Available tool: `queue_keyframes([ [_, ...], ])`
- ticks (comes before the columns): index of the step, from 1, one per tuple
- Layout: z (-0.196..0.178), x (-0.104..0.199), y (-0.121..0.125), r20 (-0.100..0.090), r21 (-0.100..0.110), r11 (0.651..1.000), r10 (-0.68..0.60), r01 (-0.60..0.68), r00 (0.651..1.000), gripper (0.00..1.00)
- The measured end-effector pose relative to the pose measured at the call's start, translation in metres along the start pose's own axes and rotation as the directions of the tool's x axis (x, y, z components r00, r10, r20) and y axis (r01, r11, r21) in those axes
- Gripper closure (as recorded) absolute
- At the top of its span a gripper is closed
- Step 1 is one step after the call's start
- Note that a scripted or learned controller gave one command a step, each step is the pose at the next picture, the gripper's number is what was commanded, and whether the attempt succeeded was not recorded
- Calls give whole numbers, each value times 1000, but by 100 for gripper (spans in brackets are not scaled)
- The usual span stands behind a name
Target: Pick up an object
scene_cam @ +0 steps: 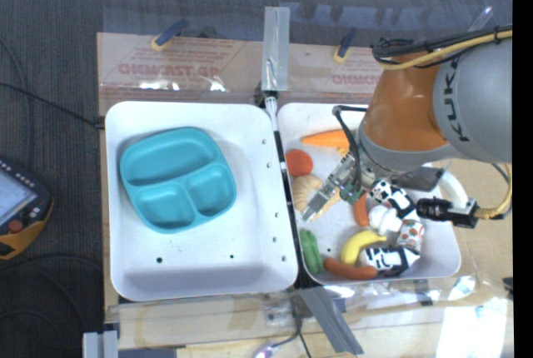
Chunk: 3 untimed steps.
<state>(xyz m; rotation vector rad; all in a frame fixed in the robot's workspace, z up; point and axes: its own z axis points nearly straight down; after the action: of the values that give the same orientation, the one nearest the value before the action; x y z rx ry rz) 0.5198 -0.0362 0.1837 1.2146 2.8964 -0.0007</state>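
Cam view: arm [475, 106] reaches in from right of frame and covers the upper-right part of the right bin [298, 116]. End effector [315, 206] is at mid-left of that bin, angled toward lower left. Its tip is just beside the beige lump [304, 184] and near the wall shared w/ the left bin [208, 261]. Open or closed: can't tell.

Pickable stuff is all crowded in the right bin:
- Carrot [326, 138] lies near the top edge.
- Tomato [300, 161] is close to the left wall, just above the lump.
- Green piece [310, 250] is tucked in the lower-left corner by the wall.
- Banana [362, 244] and a red piece [350, 269] lie along the bottom edge.
- Black-and-white items [398, 227] are packed at lower right under the wrist.

There's a small bare patch of floor btwn end effector and banana.

Left bin holds a teal tray [175, 177] at upper left, w/ bare floor along its bottom and right sides. Counter [487, 206] shows past the right bin's right edge.
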Motion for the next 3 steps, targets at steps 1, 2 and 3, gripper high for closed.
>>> queue_keyframes([
  [1,-41,19,32,1,2,994,-113,113,994,100],
  [2,-31,2,66,1,2,989,-147,147,989,100],
  [3,-69,-80,94,2,1,1000,-26,26,1000,100],
])
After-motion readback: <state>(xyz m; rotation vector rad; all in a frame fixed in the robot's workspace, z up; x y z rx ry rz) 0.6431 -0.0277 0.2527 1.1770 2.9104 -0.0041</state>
